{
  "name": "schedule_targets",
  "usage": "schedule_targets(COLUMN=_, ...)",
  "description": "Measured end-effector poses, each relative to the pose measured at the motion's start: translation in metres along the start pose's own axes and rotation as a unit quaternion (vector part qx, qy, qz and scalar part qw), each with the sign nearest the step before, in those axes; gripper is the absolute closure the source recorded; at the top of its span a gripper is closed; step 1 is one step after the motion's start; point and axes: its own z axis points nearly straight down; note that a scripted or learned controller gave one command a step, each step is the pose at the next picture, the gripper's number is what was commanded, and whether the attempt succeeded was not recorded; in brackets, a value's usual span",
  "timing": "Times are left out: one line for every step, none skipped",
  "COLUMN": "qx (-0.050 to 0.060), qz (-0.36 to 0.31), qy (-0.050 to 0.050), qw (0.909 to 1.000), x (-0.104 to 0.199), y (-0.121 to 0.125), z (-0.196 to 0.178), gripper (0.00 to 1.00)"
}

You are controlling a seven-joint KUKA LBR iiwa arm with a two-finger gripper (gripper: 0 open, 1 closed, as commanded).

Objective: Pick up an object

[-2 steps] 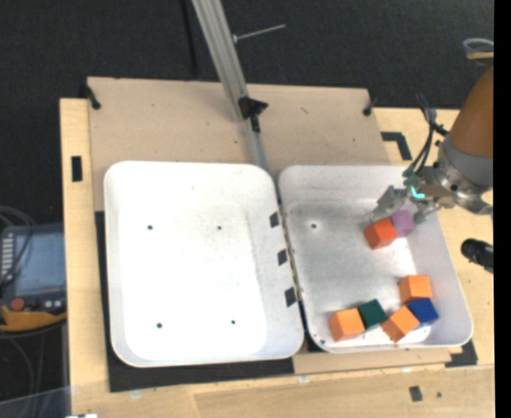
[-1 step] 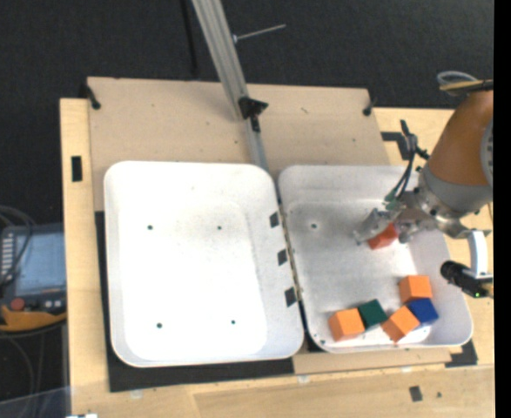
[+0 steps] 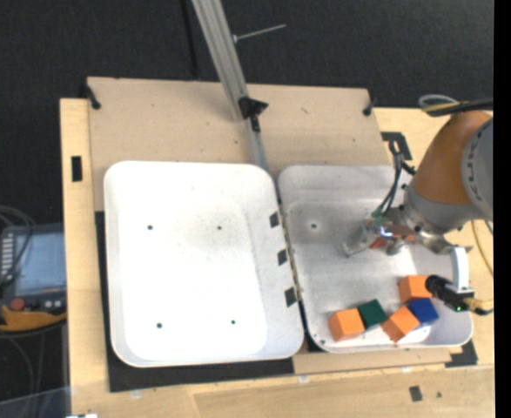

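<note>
In the right-hand shallow white plastic bin [image 3: 325,200], the two-finger gripper [image 3: 370,240] hangs low at centre right of the frame over bare floor, with something small and reddish just beside it that I cannot identify; whether its fingers are spread or pressed together I cannot tell. The likely targets lie well apart from it at lower right: an orange block [image 3: 346,323], a dark green block [image 3: 372,312], a second orange block [image 3: 402,322], a blue block [image 3: 421,310] and a third orange block [image 3: 413,287]. They sit crowded against the bin's lower wall, so a closing grasp may nudge neighbours or jam on the rim and come up empty.
</note>
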Motion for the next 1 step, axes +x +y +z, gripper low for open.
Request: schedule_targets(qx=-0.004, qz=0.002, qy=0.001, qw=1.0, x=-0.0002, y=0.0022, z=-0.0143, gripper=1.0)
